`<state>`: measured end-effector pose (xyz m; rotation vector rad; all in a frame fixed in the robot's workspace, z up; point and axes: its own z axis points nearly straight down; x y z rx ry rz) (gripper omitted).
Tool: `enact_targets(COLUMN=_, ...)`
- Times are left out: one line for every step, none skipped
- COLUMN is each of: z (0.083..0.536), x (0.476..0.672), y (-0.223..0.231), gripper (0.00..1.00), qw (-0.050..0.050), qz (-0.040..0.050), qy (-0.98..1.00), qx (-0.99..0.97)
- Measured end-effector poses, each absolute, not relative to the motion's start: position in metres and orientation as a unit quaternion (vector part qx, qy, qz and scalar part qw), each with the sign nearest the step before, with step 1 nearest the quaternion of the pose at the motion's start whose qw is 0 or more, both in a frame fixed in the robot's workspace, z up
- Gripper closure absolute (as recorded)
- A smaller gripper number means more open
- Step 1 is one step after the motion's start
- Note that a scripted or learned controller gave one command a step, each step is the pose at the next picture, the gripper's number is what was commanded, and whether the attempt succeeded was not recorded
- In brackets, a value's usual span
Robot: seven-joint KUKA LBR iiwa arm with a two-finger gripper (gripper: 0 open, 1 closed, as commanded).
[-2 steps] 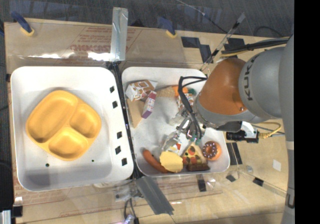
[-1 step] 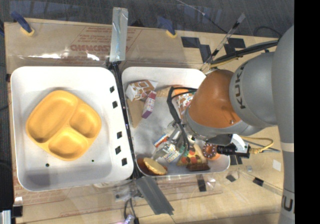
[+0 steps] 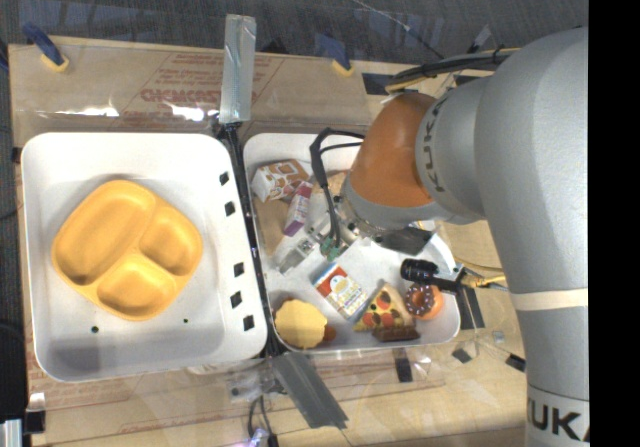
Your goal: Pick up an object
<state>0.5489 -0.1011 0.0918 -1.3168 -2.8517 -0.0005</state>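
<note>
Right of centre, the gripper [image 3: 322,235] hangs low in the right bin [image 3: 447,335] — whether open or shut, I cannot tell — among a small carton [image 3: 341,292], pizza slice [image 3: 383,311] and yellow lemon [image 3: 298,323].

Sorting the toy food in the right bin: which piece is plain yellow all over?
The rounded yellow lump in the right bin's near-left corner. The pizza slice and doughnut beside it are multicoloured.

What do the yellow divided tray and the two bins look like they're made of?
Yellow tray: likely molded plastic, smooth and slightly glossy, with soft highlights on its rounded compartments. Left bin and right bin: probably thin white plastic, matte, with rounded formed corners.
</note>
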Motion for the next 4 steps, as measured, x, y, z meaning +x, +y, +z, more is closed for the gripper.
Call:
enact_targets(z=0.091, x=0.506, y=-0.103, gripper=0.00, qw=0.002, qz=0.0002, qy=-0.921, qx=-0.390)
enact_targets(z=0.092, x=0.581, y=-0.101, gripper=0.00, qw=0.000, qz=0.0001, qy=-0.948, qx=-0.318)
enact_targets(z=0.091, x=0.518, y=-0.133, gripper=0.00, qw=0.001, qz=0.0005, qy=-0.950, qx=-0.314)
enact_targets(z=0.092, x=0.589, y=-0.097, gripper=0.00, qw=0.000, qz=-0.0003, qy=-0.916, qx=-0.402)
